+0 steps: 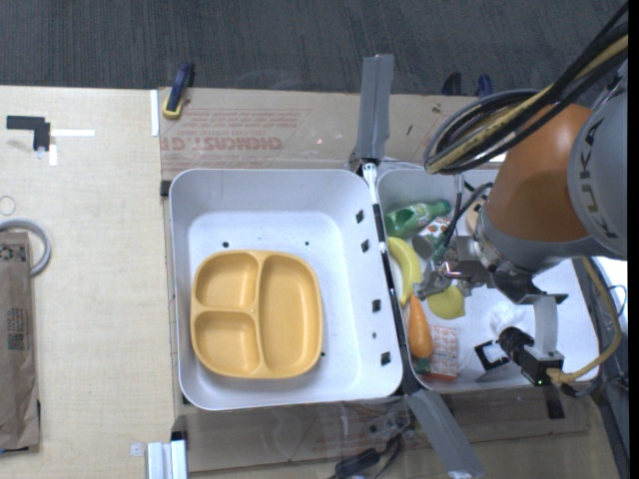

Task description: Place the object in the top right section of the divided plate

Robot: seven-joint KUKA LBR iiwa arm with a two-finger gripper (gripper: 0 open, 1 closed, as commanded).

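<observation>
**Claw low in the right bin, plate waiting on the left**

While the big grey arm (pixel 589 168) leans in from the right, its orange band (pixel 539 173) bulging over the right bin (pixel 589 382), the claw (pixel 439 279) sits low among the toy food, and from this angle I cannot tell whether its fingers are apart or together. Just under it lies a yellow-green round fruit (pixel 448 302), right up against the claw's tip, though whether it is gripped is not clear. Just to the left, a banana (pixel 402 262) curves along the bin's left wall. Below that, a carrot (pixel 420 335) points down the bin, and beside it lies a red and white packet (pixel 443 352). Up at the top of the bin, a green bottle (pixel 419 213) lies on its side, with another small printed packet (pixel 435 233) just below it. Black cables (pixel 479 128) loop off the arm above the bin.

Across the divider, over in the left bin (pixel 190 297), the divided plate (pixel 258 313) lies flat, yellow, with two small sections on its left and one long section on its right. Nothing from the right bin touches it; plate and claw are well apart.

Out on the surface (pixel 80 267), a brown paper bag (pixel 18 337) lies at the far left, and a blue and yellow tool (pixel 179 90) rests near the top edge of the cardboard (pixel 260 133) behind the bins.
</observation>
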